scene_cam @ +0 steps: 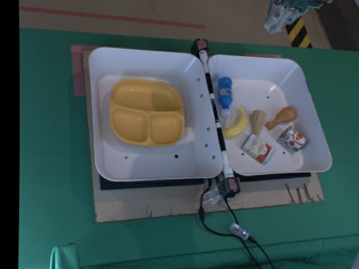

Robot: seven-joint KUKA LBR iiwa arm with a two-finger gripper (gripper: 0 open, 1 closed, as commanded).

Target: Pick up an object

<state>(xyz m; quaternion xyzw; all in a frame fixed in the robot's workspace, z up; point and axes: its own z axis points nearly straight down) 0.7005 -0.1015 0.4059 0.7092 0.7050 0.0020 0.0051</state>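
The gripper (291, 7) hangs at the top right of the view, above the floor beyond the bench's green cloth (50, 150) and well clear of both bins. It is small and blurred there, so how it stands cannot be told. Nothing shows in its hold.

The right bin (314, 150) holds all the loose things. A blue bottle (225, 93) lies near the bin's left wall, beside the divider (216, 122) between the bins. Just below it a banana (237, 125) curves along the same side. A cone (257, 120) lies just right of the banana, near its tip. A drumstick (282, 117) lies further right, tilted. Below these sit a carton (257, 148) and a small can (293, 138), close together but apart.

The left bin (101, 167) bears a yellow tray (147, 111) with three compartments. Cables (224, 223) trail off the cardboard (151, 209) under the bins, toward the near edge.
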